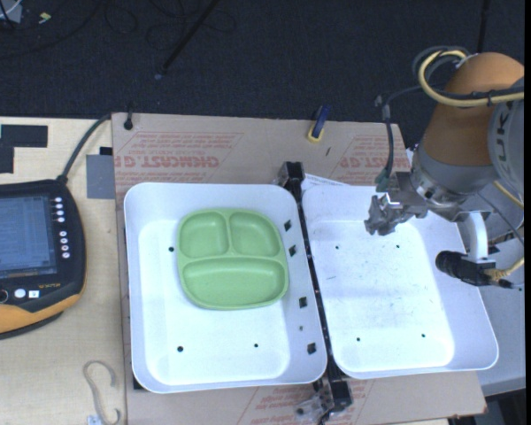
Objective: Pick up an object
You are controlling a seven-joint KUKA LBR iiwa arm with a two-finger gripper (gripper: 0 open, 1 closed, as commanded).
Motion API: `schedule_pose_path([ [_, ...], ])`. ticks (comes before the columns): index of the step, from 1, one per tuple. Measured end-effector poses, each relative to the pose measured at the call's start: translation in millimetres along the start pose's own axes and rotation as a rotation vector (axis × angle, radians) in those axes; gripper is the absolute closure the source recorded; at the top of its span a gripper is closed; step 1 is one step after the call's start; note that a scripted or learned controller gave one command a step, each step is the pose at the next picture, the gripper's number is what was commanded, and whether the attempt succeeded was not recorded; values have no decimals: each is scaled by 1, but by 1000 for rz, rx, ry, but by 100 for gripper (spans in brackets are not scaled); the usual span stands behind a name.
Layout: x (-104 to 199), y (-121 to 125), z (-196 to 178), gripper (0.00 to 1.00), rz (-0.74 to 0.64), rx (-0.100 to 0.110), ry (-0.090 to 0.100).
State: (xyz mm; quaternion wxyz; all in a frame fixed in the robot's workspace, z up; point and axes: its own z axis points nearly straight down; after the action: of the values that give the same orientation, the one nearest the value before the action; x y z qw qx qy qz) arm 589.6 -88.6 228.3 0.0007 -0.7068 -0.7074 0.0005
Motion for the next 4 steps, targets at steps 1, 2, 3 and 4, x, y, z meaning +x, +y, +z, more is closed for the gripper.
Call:
schedule_pose_path([
  [1,53,-9,9,100,-3,7,2],
  [2,96,-10,-1,100,-4,3,2],
  [3,97,-7,-1,100,0,4,0],
  [4,94,8,3,100,-1,4,-1],
])
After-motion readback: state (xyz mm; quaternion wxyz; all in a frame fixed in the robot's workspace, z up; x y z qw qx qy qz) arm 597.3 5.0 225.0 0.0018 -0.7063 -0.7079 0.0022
